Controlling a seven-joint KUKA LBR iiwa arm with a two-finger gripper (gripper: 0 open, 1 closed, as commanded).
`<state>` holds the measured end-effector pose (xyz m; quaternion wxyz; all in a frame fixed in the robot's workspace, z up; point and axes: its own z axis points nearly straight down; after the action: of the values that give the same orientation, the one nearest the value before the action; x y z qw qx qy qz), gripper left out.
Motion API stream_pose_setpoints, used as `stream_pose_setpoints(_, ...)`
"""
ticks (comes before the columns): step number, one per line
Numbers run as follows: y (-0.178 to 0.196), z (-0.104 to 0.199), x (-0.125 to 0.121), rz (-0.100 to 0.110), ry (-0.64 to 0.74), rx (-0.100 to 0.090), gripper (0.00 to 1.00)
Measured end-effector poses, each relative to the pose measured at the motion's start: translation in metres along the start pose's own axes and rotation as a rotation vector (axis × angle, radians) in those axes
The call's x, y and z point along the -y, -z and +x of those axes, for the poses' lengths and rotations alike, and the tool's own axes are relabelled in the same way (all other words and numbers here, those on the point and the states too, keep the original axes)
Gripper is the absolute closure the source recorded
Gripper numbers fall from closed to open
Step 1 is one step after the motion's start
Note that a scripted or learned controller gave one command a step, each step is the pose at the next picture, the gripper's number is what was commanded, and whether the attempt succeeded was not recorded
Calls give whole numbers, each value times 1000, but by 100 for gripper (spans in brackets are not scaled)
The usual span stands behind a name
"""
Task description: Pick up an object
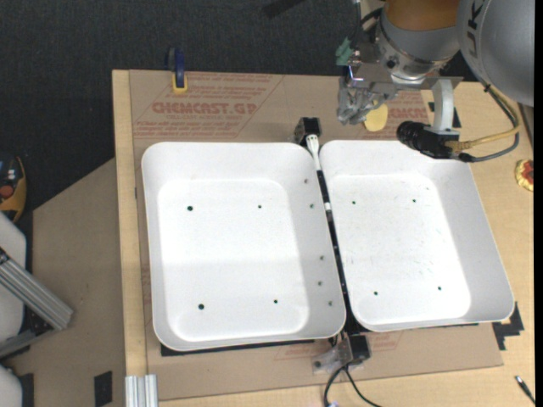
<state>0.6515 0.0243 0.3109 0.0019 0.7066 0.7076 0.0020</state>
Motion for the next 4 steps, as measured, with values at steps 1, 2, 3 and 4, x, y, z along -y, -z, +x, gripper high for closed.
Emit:
stream_pose_setpoints(1,65,-92,-16,-6,-10,7,100)
stream_pose_setpoints(2,-13,-71,-14,14,0,-1,100)
stream_pose_setpoints(3,14,-65,6,6,0,0,100)
stream_pose_setpoints(4,6,-54,19,8,0,0,100)
